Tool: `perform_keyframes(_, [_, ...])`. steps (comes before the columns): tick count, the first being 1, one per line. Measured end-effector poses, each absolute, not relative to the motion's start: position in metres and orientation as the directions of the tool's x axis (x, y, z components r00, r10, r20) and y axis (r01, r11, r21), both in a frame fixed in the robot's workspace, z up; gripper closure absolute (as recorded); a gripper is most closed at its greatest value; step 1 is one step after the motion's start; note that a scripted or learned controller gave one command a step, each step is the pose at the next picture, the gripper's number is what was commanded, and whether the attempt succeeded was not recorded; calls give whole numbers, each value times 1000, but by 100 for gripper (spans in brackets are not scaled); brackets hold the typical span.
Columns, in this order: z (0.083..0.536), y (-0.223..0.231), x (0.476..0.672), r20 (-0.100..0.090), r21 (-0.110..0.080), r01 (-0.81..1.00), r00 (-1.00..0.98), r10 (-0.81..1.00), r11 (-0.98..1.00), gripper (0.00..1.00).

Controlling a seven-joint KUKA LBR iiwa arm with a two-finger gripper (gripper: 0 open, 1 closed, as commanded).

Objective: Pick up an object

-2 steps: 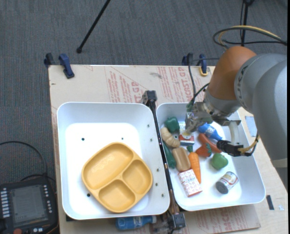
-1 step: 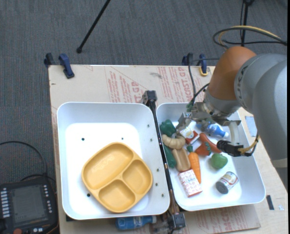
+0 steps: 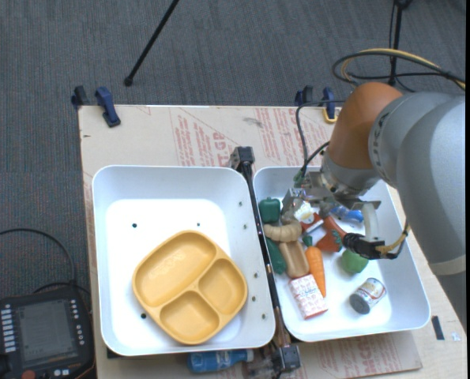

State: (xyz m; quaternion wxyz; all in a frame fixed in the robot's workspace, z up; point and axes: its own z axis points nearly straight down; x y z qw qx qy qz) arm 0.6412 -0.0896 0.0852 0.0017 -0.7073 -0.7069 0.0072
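My gripper (image 3: 304, 198) is low in the right bin (image 3: 404, 302), over a heap of toy items at its left side. Right beneath it lie a small white piece (image 3: 303, 211) and a tan curved toy (image 3: 284, 230). Around these sit a green block (image 3: 269, 209), a brown block (image 3: 296, 260), an orange carrot (image 3: 317, 268), a red piece (image 3: 330, 240) and a blue piece (image 3: 350, 212). A green ball (image 3: 353, 261), a red-and-white carton (image 3: 307, 297) and a small can (image 3: 367, 295) lie nearer the front. The arm's wrist hides part of the heap.
The left bin (image 3: 116, 204) holds a yellow divided plate (image 3: 190, 287). A black divider clamp (image 3: 243, 158) sits between the bins. Cables (image 3: 377, 247) loop off the wrist over the right bin. Blue clamps (image 3: 107, 105) grip the bench's back edge.
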Motion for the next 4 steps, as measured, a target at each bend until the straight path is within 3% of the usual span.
perform_keyframes(4, [85, -90, 641, -8, -12, 1000, 2, 1000, -2, 0])
